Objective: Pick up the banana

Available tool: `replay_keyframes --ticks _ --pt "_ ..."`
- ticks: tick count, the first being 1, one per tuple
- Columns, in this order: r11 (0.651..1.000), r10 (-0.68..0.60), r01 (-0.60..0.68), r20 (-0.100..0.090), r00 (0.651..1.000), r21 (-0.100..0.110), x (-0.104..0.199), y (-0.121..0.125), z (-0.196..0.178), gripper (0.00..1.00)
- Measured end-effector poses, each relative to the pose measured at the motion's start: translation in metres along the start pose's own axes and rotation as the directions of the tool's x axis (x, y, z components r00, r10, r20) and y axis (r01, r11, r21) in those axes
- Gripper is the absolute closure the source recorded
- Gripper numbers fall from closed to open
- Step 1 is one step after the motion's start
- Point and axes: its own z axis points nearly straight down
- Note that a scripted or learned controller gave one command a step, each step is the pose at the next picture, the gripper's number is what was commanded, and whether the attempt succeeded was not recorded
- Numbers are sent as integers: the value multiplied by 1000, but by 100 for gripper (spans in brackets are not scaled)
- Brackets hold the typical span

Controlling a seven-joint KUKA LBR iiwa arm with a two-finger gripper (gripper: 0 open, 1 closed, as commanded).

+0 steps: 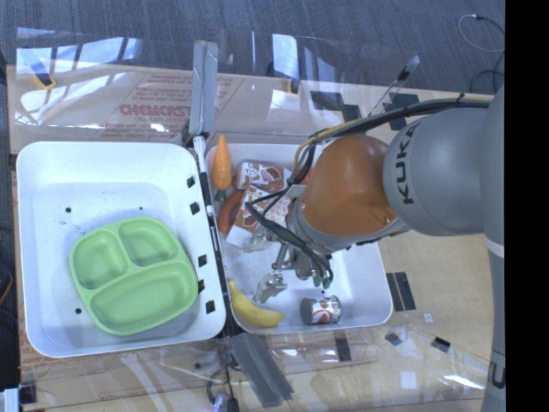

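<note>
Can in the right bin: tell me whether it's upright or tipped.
Tipped. The can lies on its side on the bin floor, right of the banana.

In the right bin a banana lies at the front, a can to its right, while a tray sits in the left bin.

Bench with two white bins

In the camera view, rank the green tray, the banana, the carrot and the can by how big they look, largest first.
1. Green divided tray, by far the largest, in the left bin.
2. Banana and carrot: about the same length, too close to rank.
3. Can, lying on its side beside the banana, looks smallest.
</note>
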Motion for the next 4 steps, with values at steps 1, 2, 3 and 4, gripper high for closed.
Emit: replay_keyframes --ticks 1,2,3,4 --pt "992 -123 123 0 992 0 9 12 -94 0" --pt "998 68 -68 2 998 1 12 -3 -169 0" --pt "999 -37 37 -3 999 0 29 50 -93 0" --pt "878 479 -479 -2 878 2 19 72 -93 0"
